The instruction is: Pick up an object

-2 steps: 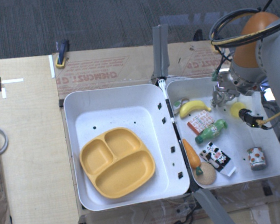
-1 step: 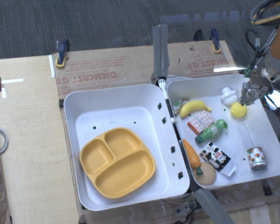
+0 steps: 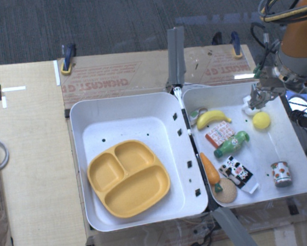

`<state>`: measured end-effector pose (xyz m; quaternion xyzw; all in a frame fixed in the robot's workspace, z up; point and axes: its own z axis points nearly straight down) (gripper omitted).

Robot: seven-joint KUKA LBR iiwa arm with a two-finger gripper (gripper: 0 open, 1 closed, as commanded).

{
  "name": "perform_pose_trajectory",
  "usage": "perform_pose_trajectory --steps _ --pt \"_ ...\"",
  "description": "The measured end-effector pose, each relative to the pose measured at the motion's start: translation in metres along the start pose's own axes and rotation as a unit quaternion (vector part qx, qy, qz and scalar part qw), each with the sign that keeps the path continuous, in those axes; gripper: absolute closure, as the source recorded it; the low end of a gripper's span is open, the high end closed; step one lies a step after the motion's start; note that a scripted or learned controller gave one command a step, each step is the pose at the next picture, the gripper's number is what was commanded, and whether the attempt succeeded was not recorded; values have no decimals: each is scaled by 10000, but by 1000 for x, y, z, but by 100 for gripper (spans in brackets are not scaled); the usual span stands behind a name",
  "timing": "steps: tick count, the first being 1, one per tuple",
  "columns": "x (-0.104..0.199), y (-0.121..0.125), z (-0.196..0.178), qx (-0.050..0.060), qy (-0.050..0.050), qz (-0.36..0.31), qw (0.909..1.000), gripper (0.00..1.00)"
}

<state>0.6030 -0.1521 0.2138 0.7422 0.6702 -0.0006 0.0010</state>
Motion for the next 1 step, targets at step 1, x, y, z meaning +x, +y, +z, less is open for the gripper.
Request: perform_pose_trajectory --steps 1 --pt "-53 22 -17 -9 -4 -1299 9915 100"
